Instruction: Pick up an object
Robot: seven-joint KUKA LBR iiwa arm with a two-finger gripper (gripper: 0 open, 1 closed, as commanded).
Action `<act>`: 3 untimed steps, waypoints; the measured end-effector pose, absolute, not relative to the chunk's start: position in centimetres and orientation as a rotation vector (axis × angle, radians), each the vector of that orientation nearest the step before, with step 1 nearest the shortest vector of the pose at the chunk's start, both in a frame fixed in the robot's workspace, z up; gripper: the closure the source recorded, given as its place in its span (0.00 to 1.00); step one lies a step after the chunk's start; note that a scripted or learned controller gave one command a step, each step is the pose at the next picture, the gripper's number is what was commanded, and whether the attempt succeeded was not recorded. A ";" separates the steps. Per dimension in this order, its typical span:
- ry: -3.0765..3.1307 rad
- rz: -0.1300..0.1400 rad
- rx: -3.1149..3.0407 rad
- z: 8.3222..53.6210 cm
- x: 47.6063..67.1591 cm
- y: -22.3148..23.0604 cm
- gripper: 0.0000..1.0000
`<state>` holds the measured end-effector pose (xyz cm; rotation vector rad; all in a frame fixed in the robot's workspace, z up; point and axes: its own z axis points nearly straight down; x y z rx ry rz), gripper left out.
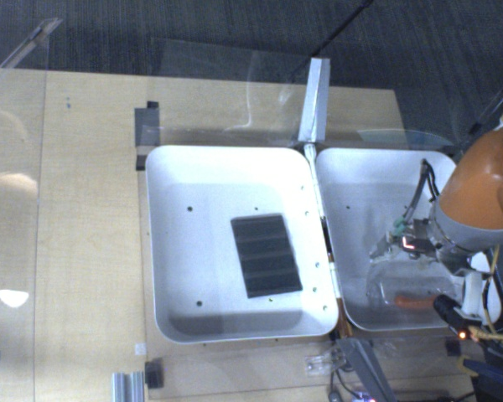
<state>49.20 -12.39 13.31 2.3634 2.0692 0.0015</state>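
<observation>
Arm (486,187) reaches in from the right, orange band sitting over the right bin's (352,182) far-right side, wrist angled down into that bin

Gripper (411,245) is low in the right bin, roughly mid-bin, with cables and a small lit red spot around it. Can't tell whether the jaws are open or closed, the tip is lost in clutter and glare

Right bin contents: a clear, glassy-looking object (390,287) lies on the bin floor just below the gripper, hard to make out its outline. Just beside it, nearer the front rim, a small orange-red object (415,302) lies flat. Whether the gripper touches either one, can't tell. Nothing visibly between the jaws

Left bin (176,224): one dark ribbed rectangular block (266,255) lies flat near the middle, slightly rotated, long side running roughly front to back. Well apart from the gripper, with the wall between the bins in between

Both bins sit side by side, touching, on the pale wood worktop (75,224). A grey metal post (315,99) stands at the back where the bins meet. Small dark brackets (149,124) sit at the left bin's outer corners
</observation>
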 end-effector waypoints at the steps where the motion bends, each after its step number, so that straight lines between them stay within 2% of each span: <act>1: 2.294 0.013 2.130 9.1 49.1 -9.2 0.00; 2: 2.197 0.016 2.230 9.0 56.8 -9.4 0.00; 3: 2.121 0.012 2.307 8.8 63.5 -8.2 0.00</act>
